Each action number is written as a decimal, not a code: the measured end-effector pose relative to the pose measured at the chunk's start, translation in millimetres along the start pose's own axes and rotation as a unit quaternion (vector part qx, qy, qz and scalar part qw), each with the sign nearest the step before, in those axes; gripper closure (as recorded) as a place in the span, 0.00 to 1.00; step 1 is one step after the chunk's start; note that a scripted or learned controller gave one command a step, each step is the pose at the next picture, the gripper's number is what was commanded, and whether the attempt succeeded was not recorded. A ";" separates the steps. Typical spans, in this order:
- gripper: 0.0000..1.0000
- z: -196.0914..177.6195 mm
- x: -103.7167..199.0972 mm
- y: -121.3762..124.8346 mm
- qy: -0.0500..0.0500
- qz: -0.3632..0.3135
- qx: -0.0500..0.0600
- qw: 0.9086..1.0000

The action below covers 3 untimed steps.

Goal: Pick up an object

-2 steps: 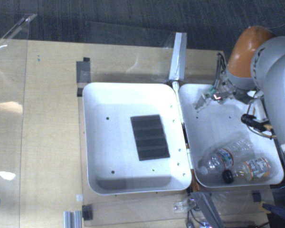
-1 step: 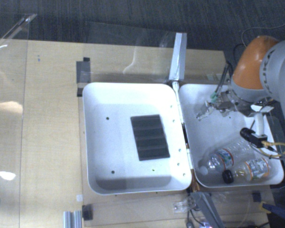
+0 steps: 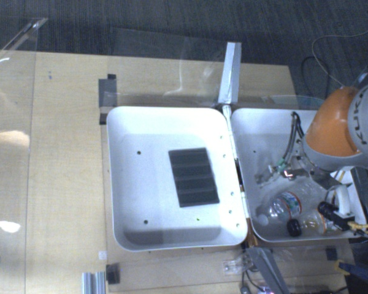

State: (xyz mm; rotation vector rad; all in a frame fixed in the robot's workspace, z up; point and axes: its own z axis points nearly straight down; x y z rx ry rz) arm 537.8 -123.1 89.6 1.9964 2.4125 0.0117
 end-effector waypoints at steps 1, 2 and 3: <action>0.00 0.7 -1.5 34.0 0.000 -0.025 -0.001 1.000; 0.00 4.2 -1.5 135.2 0.000 0.051 0.003 0.999; 0.00 1.0 -40.7 25.4 -0.001 0.114 0.001 0.993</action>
